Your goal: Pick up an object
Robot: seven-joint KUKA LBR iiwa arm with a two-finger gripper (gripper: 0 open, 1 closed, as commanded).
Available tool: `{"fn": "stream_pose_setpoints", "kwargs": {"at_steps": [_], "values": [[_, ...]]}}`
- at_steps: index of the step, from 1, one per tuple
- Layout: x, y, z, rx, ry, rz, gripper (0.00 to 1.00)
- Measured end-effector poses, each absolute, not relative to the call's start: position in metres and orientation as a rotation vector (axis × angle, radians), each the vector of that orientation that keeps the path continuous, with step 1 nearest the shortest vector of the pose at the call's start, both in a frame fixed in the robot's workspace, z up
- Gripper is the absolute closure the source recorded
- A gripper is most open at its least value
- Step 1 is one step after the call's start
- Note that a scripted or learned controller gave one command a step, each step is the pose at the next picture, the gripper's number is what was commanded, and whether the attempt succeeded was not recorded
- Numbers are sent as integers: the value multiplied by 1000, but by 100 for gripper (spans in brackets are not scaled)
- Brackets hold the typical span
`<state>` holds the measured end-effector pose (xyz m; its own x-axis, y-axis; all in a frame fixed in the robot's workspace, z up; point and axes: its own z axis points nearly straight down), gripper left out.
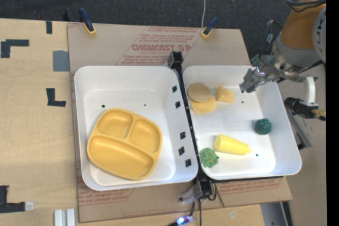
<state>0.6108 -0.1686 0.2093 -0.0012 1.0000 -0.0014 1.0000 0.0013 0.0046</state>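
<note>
The bench (32, 114) carries a cardboard sheet (159, 45) held at its far edge by two blue-and-yellow clamps (86, 21), and on the sheet sit two shallow white bins side by side, with a black divider strip (183, 114) between them. The arm (302, 24), grey with its orange band at the upper right, reaches in from the right and slants down and leftward toward the far right corner of the right bin (280, 166). Its gripper (249, 83) hangs over that corner, above the bin's white floor, and no object shows between it and the floor; whether it is released or clenched cannot be told from this angle. The left bin (85, 82) holds one yellow divided plate (125, 143) with three compartments, lying toward the near side. The right bin holds six small things. One yellow cone-shaped piece (231, 145) lies on its side near the bin's middle front, well apart from the gripper. One tan round piece (199, 92) rests against one yellow oval piece (204, 106) beside the divider. One small yellow chunk (224, 95) lies just left of the gripper, the nearest object to it. One green broccoli-like piece (208, 156) sits at the near left corner, and one dark green lump (263, 126) lies by the right wall, in front of the gripper.
</note>
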Motion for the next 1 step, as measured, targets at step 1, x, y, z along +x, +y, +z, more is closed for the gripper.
{"fn": "stream_pose_setpoints", "kwargs": {"at_steps": [1], "values": [[613,-167,252,2216,2222,4,100]]}}
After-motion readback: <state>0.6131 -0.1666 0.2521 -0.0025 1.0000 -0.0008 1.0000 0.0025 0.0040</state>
